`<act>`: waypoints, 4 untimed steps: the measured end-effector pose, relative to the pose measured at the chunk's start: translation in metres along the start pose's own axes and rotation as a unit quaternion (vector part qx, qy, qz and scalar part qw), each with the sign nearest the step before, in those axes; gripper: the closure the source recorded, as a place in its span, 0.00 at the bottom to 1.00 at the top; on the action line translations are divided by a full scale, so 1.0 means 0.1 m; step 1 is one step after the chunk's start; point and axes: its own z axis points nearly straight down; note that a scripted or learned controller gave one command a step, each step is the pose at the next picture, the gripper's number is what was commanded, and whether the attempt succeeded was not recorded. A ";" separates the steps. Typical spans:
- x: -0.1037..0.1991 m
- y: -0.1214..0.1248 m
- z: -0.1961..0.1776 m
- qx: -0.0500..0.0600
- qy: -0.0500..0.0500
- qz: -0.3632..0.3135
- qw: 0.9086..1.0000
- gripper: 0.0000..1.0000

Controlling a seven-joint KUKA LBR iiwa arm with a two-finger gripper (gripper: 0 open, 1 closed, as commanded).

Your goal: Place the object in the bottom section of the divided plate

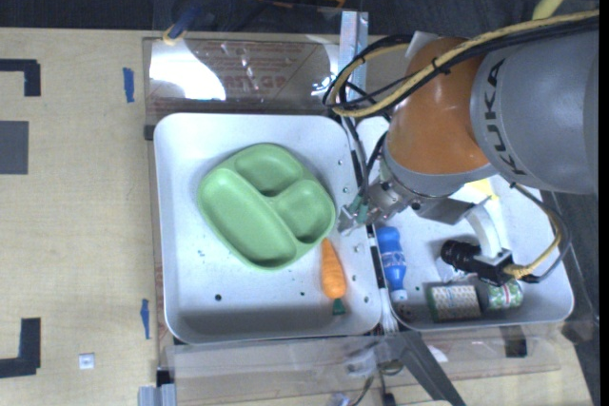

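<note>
A green divided plate (pixel 262 204) lies in the left bin (pixel 181 299), tilted on the slant, with its large section toward the lower left and two smaller sections toward the upper right. An orange carrot (pixel 332 271) lies in the same bin, just off the plate's lower right edge and next to the wall between the bins. My gripper (pixel 356 210) hangs low over that dividing wall, beside the plate's right rim and above the carrot. The wrist hides most of it, and I see nothing held in it.
In the right bin (pixel 557 299) a blue bottle (pixel 390 258) with a white cap lies close to the divider, just below the gripper. A green and grey can (pixel 474 298) lies on its side near the front wall. The arm covers that bin's upper half.
</note>
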 end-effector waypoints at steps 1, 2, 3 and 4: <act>0.25 0.48 -0.34 0.000 -0.001 -0.018 1.000 1.00; 0.96 0.87 -0.67 -0.001 -0.001 0.024 1.000 1.00; 0.81 1.61 0.09 -0.001 -0.001 0.034 0.999 1.00; 0.99 1.00 0.24 0.001 0.000 0.013 1.000 1.00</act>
